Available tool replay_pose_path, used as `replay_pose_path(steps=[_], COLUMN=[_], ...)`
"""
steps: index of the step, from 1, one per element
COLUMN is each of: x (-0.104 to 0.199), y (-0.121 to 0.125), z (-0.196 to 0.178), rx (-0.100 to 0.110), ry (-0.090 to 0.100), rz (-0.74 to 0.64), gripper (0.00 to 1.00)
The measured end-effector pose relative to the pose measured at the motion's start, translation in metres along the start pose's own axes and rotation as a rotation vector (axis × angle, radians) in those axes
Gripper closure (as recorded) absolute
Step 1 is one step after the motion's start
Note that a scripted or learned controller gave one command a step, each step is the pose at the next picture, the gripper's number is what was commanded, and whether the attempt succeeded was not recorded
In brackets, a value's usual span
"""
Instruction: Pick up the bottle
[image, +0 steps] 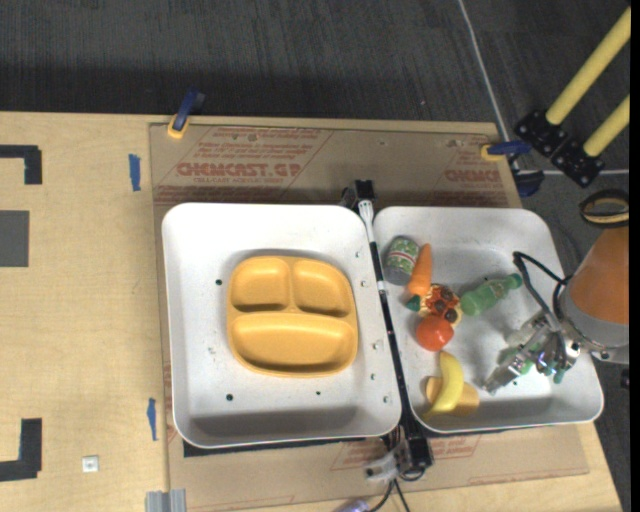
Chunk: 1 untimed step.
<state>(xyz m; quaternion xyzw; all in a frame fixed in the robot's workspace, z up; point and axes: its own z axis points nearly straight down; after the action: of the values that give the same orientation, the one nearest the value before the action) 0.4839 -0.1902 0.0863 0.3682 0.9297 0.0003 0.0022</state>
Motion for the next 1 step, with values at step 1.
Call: replay_pose_path(steps=[1], x=[0.0021], y=[0.0061], z=[-0.0345], rx=[0.001], ry=[0.0], rz=[0.303], gripper=[0.0])
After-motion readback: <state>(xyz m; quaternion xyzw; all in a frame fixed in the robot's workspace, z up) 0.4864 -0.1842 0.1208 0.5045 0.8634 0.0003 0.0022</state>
